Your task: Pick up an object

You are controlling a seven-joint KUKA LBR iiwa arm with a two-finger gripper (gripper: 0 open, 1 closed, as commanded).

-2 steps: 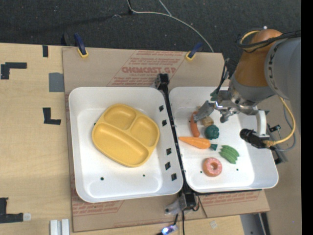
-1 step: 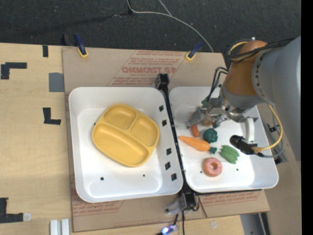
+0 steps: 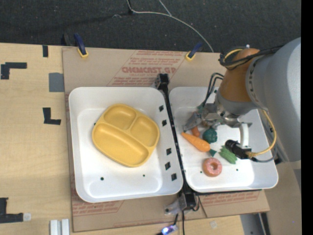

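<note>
The end effector [image 3: 201, 120] is lowered into the right bin [image 3: 195, 177], its grey fingers spread apart near the bin's left side, with nothing visibly between them. Just below it lie the toys: an orange carrot [image 3: 195, 141] on a slant, a small teal object [image 3: 210, 134] touching the carrot's upper side, a pink doughnut [image 3: 212, 167] nearer the front wall, and a green piece [image 3: 228, 154] to the doughnut's upper right. A small red-orange bit beside the fingers is too small to identify. The grey arm [image 3: 281, 97], with its orange band [image 3: 235, 80], enters from the right and covers the bin's far right corner.

The left bin [image 3: 80, 180] holds a yellow divided plate [image 3: 126, 134], lying flat and slightly turned. Both bins rest on a brown cardboard sheet [image 3: 142, 67] printed with red lettering and fixed by two blue clamps [image 3: 79, 45] at its rear edge. The sheet lies on a pale wooden counter [image 3: 24, 146] bearing black tape marks. Behind the counter is dark carpet [image 3: 58, 9], crossed by a thin white cable [image 3: 190, 28].
</note>
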